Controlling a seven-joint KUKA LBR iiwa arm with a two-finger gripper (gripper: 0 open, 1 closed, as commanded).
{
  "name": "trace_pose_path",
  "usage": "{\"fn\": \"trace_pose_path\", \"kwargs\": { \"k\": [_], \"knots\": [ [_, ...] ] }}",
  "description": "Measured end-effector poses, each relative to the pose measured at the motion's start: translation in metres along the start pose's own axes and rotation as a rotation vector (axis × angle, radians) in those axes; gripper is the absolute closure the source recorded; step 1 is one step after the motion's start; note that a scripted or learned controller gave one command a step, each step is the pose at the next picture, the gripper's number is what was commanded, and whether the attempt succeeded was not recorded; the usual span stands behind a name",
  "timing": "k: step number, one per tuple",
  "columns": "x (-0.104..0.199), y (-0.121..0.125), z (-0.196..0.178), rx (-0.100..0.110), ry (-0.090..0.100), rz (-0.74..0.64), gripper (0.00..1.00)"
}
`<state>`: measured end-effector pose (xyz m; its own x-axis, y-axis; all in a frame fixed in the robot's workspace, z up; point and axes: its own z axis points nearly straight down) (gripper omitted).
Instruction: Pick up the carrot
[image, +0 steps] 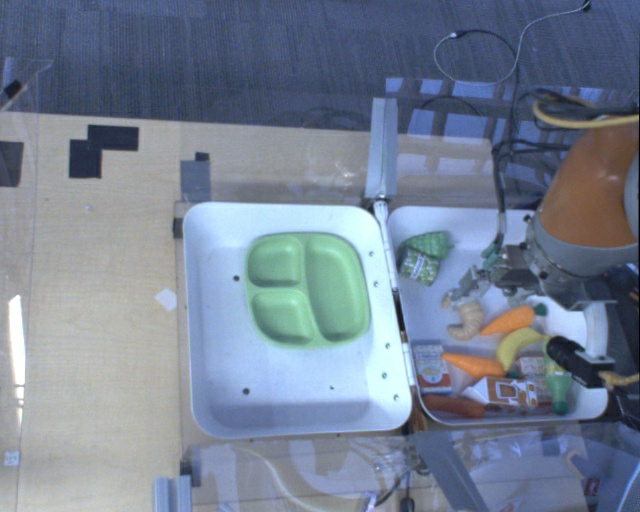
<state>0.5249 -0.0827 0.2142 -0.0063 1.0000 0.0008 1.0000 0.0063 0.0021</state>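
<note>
Two orange carrots lie in the right bin (592, 405). One carrot (508, 320) is tilted beside a yellow banana (520, 345); the other carrot (472, 365) lies lower, towards the front. My gripper (470, 284) hangs over the middle of the right bin, up and to the left of the upper carrot and just above a pale knobbly ginger piece (465, 320). It looks open, with nothing between its fingers. The grey and orange arm (590, 200) reaches in from the right and hides the bin's far right part.
A green bag (425, 255) lies at the right bin's back left. Along its front sit a small packet (430, 362), a red item (455, 405) and a carton (505, 392). The left bin (215, 400) holds a green divided plate (305, 288).
</note>
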Motion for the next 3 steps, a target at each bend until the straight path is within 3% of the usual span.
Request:
{"fn": "trace_pose_path", "kwargs": {
  "k": [1,2,3],
  "knots": [
    [-0.035,-0.026,0.119,-0.003,-0.001,0.062,0.0],
    [-0.034,-0.025,0.109,-0.005,0.0,0.062,1.0],
    [-0.034,-0.025,0.109,-0.005,0.0,0.062,0.0]
  ]
}}
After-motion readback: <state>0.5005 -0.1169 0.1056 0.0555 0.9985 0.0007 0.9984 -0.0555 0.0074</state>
